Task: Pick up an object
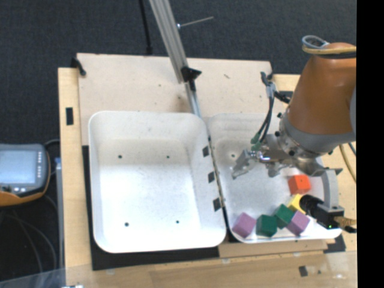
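Grey metal forms the tool, which hangs low over the right bin, near that bin's middle, with nothing between its fingers; whether those fingers are spread or pressed together cannot be told from here. The orange-banded arm rises behind it at the right. The candidate objects lie apart from the tool, toward the bin's near right corner: an orange block, a yellow piece just beside a dark green block, two purple blocks and a second green block. The left bin sits alongside on the counter.
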You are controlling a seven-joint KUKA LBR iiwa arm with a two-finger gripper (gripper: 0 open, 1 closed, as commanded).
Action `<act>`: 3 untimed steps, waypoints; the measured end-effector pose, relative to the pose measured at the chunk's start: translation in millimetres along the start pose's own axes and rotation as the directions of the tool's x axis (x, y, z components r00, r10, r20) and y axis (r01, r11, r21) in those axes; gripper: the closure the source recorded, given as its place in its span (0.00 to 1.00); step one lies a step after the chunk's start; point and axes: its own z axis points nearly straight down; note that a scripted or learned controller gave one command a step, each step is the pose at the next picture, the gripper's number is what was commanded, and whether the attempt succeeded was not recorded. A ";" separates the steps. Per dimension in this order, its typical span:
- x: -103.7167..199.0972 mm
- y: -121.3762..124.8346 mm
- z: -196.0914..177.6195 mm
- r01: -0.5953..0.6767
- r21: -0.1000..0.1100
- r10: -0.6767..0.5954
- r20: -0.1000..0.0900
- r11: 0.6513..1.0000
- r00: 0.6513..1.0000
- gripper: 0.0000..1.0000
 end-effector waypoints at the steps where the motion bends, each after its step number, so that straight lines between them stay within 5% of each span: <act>1: -100.8 -0.9 -90.1 -0.013 -0.016 0.013 0.006 1.000 1.000 0.00; 2: -4.2 0.1 4.9 0.003 0.000 -0.003 -0.001 1.000 1.000 0.00; 3: 3.2 0.4 -109.8 -0.001 -0.017 0.001 0.001 1.000 1.000 0.00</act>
